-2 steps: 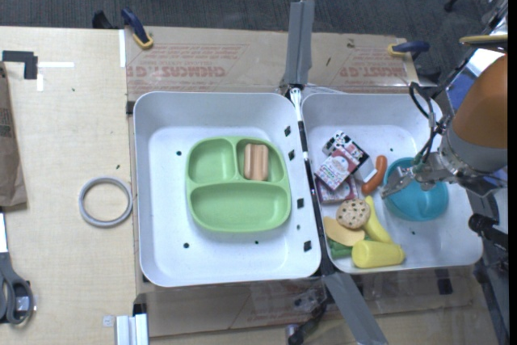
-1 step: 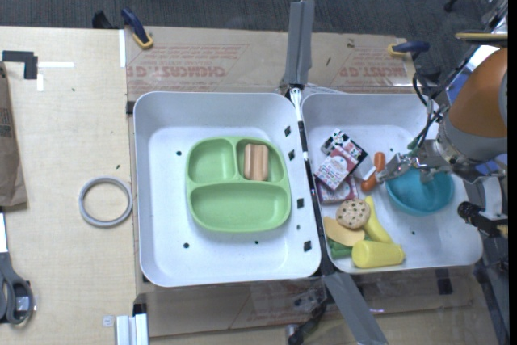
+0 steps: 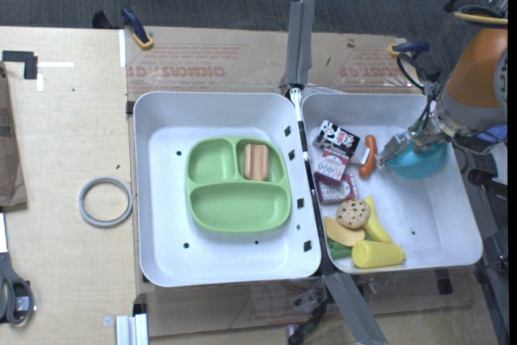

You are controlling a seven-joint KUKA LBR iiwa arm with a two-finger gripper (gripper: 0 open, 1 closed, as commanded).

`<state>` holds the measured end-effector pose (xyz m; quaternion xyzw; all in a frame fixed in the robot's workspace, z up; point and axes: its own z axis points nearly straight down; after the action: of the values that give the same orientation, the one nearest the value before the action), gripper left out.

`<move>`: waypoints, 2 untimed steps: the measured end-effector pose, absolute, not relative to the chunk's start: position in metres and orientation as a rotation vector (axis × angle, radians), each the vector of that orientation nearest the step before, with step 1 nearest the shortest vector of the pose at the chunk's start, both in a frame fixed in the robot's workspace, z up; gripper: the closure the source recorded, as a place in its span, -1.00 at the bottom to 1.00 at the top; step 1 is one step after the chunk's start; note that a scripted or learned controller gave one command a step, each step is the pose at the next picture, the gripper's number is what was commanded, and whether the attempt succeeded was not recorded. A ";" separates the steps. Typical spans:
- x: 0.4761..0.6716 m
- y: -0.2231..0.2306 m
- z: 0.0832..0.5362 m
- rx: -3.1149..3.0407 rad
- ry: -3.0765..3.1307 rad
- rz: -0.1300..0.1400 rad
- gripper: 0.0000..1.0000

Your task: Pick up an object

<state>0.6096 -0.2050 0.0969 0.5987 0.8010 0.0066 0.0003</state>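
Note:
The right bin [image 3: 440, 242] holds a blue bowl [image 3: 422, 161] at its far right side. My gripper [image 3: 406, 143] hangs at the bowl's left rim, low and close to it. Whether it touches the rim I cannot tell. Just left of it lies an orange sausage-like piece [image 3: 369, 155]. Further left are a black-and-white carton [image 3: 338, 139] and two pink packets [image 3: 330, 167]. Toward the front sit a cookie [image 3: 352, 213], a banana [image 3: 375, 224] and a yellow cylinder [image 3: 376, 254].
The left bin [image 3: 153, 198] bears a green divided plate [image 3: 234, 208] with a hot dog [image 3: 255, 161] in its upper right compartment. A tape ring [image 3: 105, 200] and scissors [image 3: 14, 296] lie on the bench to the left. The arm's orange band [image 3: 477, 65] rises at the right.

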 end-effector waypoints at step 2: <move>0.659 -0.143 0.132 2.002 2.407 -0.006 -1.00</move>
<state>0.6594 -0.1432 0.1319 0.6394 0.7688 -0.0018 0.0056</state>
